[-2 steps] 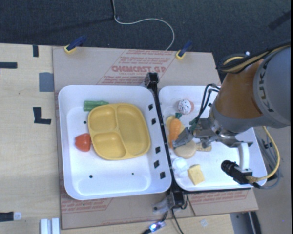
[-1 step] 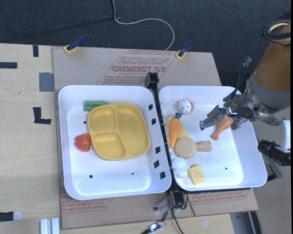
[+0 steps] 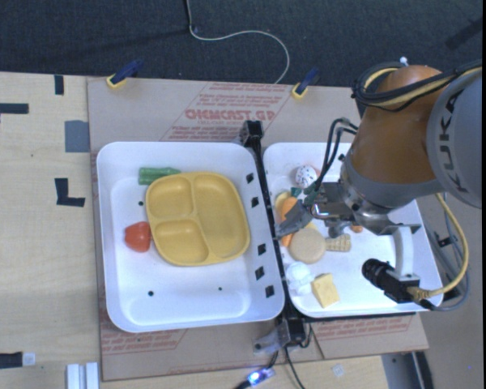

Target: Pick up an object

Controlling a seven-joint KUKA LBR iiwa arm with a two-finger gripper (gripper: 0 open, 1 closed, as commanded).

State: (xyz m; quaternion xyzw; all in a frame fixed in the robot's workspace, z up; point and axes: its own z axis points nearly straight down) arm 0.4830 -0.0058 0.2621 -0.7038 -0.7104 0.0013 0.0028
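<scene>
Gripper (image 3: 298, 217) hangs low over the right bin (image 3: 425, 250), close to the wall the two bins share, with the grey wrist and its orange band looming above it from the right. From where I stand its dark fingers point left and down toward that wall, and I cannot tell how far apart they are or whether anything sits between them; the view is too crowded there.

What the coming move turns on is what lies just beside the tool. An orange piece (image 3: 285, 207) sits right at its tips, on the left side, against the shared wall. A round tan biscuit-like piece (image 3: 307, 246) lies just nearer than the tips, perhaps touching them. A yellow wedge (image 3: 325, 289) rests nearer still, by the near rim, and a small pale speckled ball (image 3: 305, 174) sits on the far side.

Well apart, in the left bin (image 3: 113, 241), lie a yellow divided plate (image 3: 198, 218), a red piece (image 3: 138, 236) at its left edge, and a green piece (image 3: 159, 173) beyond it.

I judge the orange piece the likeliest target, needing only a short drop.
</scene>
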